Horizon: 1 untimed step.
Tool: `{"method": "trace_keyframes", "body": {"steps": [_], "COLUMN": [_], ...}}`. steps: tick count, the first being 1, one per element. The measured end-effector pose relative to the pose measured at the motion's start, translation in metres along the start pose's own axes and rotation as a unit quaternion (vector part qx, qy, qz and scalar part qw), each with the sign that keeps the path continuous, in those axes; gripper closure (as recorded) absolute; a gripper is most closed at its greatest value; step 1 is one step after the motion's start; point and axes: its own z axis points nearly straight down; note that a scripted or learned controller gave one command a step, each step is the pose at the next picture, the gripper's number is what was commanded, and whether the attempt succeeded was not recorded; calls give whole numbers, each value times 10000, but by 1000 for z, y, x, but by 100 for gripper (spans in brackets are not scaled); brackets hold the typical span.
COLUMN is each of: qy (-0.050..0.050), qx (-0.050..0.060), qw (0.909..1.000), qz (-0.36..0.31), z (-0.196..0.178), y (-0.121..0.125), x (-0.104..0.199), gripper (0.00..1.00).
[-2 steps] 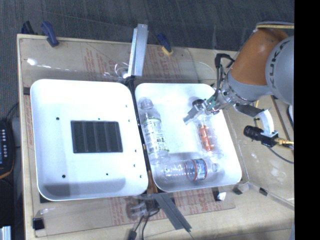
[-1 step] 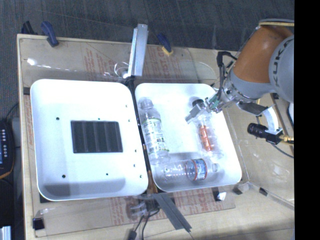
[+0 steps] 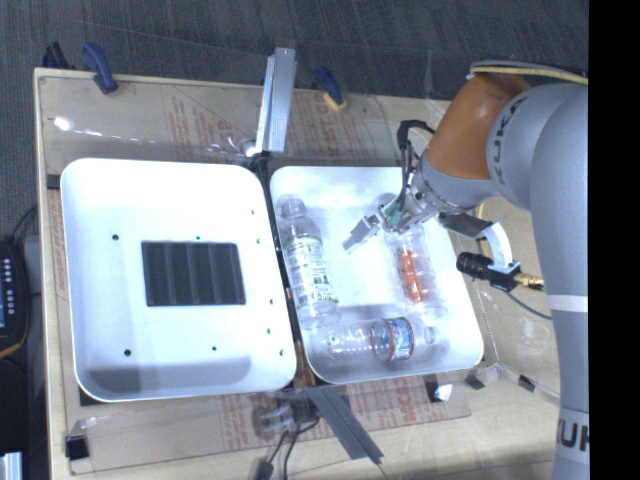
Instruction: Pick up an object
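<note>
Three plastic bottles lie in the right bin (image 3: 455, 343). A clear bottle with a white and green label (image 3: 306, 260) runs along the bin's left wall. Another clear bottle with a blue label (image 3: 383, 339) lies across the front. A small bottle with orange contents (image 3: 413, 274) lies at the right. My gripper (image 3: 385, 226) hangs over the back middle of this bin, just above and left of the orange bottle's cap. It is open, one finger (image 3: 358, 236) splayed to the lower left, with nothing between the fingers.
A dark ribbed rectangular pad (image 3: 193, 273) lies flat in the middle of the left bin (image 3: 90, 198). A metal divider (image 3: 275, 98) rises between the bins at the back. Blue clamps (image 3: 100, 66) grip the bench's far edge.
</note>
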Motion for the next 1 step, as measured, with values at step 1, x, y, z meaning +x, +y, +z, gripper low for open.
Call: {"method": "trace_keyframes", "body": {"steps": [1], "qy": [-15], "qx": [-17], "qw": [9989], "qz": [-475], "z": [-60], "y": [-25], "x": [9], "gripper": [0]}}
